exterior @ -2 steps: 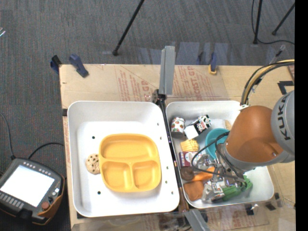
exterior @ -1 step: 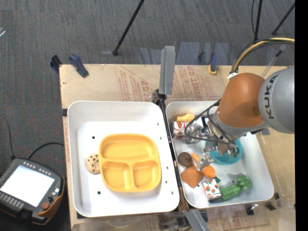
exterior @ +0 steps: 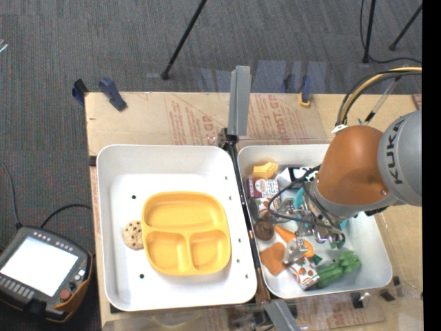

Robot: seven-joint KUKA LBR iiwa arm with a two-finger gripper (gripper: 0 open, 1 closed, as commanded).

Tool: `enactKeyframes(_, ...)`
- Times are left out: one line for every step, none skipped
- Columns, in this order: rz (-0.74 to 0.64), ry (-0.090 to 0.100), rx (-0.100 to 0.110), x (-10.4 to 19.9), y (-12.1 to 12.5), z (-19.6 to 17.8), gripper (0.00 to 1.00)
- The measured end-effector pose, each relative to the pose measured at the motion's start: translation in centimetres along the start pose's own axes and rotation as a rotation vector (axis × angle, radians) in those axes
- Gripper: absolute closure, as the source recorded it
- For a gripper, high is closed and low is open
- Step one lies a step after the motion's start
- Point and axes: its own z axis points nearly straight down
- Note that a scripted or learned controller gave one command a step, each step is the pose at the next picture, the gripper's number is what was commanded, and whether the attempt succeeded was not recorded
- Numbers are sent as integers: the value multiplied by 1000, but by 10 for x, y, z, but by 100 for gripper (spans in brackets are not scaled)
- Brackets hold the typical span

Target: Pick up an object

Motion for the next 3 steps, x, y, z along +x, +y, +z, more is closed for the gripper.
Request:
enactKeyframes(-5, 2, -1, -1, 2, -10, 100)
enactKeyframes(-6, 3, -2, 0, 2, -9, 0)
enactKeyframes(109, -2, 0, -52, -8, 0, 0)
